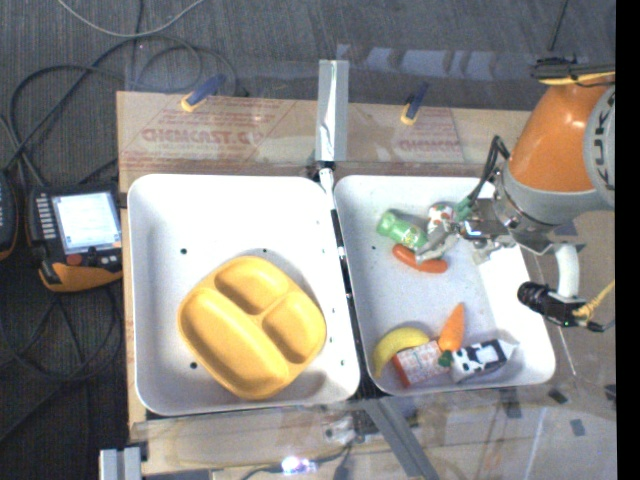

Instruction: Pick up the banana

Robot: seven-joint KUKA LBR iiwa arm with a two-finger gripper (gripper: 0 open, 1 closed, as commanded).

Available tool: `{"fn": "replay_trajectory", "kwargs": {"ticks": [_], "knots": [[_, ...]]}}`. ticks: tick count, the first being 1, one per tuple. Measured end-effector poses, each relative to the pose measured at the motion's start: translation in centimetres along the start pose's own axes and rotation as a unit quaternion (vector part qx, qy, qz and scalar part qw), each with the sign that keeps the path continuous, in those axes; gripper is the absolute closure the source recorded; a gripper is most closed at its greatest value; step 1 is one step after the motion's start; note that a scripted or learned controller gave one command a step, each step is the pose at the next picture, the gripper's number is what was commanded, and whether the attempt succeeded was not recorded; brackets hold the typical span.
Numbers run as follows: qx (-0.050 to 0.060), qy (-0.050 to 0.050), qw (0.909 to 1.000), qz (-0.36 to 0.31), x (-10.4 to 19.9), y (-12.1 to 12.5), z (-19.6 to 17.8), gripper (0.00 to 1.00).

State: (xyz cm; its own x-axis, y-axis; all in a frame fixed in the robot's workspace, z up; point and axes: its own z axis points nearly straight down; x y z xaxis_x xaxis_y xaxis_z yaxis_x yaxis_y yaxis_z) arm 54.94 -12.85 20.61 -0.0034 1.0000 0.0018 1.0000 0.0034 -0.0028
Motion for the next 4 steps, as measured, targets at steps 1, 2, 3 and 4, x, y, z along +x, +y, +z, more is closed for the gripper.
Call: {"fn": "replay_trajectory", "kwargs": {"ticks": [1,2,3,4], "knots": [[0.000,0.000,0.9995,0.031,-1.0,0.4,0.4,0.00],[0.000,0.000,0.9987,0.051,-1.1,-2.8,-1.5,0.00],[0.000,0.000,0.9951,-0.099,3.5,-6.2,5.1,0.00],[-0.001,-0.001,0.9760,-0.218,7.2,-6.5,2.3,0.00]]}}
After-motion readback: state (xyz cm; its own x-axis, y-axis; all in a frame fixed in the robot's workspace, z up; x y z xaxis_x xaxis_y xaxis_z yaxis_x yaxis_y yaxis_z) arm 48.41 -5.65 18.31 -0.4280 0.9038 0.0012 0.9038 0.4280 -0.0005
